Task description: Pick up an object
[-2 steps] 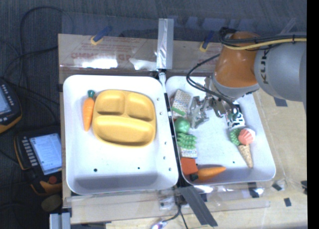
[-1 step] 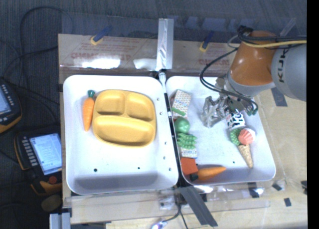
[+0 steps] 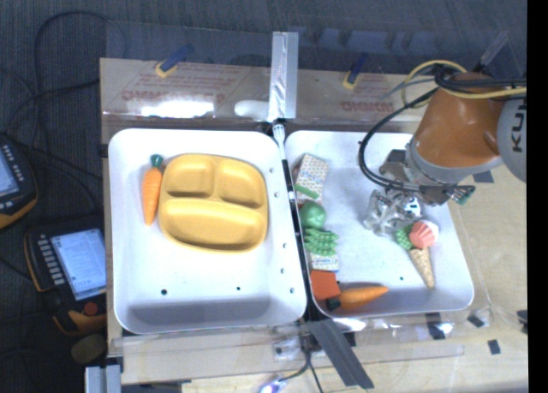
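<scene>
my arm: I am reaching in from the right, my orange band [image 3: 454,130] hanging over the back right part of the right bin [image 3: 347,139]
my claw: my gripper [image 3: 387,211] is pointing down inside the right bin, near its right wall; whether it is released or clenched I cannot tell, the metal parts are blurring together
ice cream cone: a toy ice cream cone [image 3: 419,250] is lying just beside my gripper on the side toward the front right corner, pink scoop toward me, tan cone pointing to the front wall; whether I am touching it I cannot tell
left wall of right bin: a patterned box [image 3: 310,175] is leaning at the back, a green round toy [image 3: 312,214] is sitting in front of it, then a green bumpy piece [image 3: 321,241] over a small printed packet [image 3: 323,261]
front left corner of right bin: an orange-red block [image 3: 324,282] is lying beside a carrot [image 3: 360,295], which is stretching along the front wall
left bin: the left bin [image 3: 128,297] is carrying a yellow divided tray [image 3: 214,203] toward its back half, and a second carrot [image 3: 151,190] is lying upright along the tray's left side, green top toward the back
</scene>
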`<state>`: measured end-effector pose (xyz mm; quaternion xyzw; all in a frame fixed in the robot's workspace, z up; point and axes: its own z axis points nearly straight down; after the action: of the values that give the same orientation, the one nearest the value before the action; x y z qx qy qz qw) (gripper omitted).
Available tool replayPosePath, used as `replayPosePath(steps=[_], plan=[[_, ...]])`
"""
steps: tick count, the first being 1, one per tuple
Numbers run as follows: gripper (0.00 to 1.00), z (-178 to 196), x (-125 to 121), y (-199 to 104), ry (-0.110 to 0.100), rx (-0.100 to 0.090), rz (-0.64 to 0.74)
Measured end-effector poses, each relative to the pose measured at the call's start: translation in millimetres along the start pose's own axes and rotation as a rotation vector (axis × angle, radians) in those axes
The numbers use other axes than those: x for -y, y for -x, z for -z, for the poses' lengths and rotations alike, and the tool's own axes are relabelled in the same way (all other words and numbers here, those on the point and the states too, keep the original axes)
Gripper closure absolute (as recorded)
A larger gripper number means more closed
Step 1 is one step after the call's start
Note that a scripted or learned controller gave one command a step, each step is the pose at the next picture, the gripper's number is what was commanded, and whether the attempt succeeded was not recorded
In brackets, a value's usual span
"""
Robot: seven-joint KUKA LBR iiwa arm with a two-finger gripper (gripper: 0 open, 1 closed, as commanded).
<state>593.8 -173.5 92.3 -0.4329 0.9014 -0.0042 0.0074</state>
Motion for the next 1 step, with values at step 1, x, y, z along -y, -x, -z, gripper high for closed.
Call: replayPosePath(steps=[1], plan=[[1.0,2.3,-46.4,-75.9,-0.006,-0.002,0.306]])
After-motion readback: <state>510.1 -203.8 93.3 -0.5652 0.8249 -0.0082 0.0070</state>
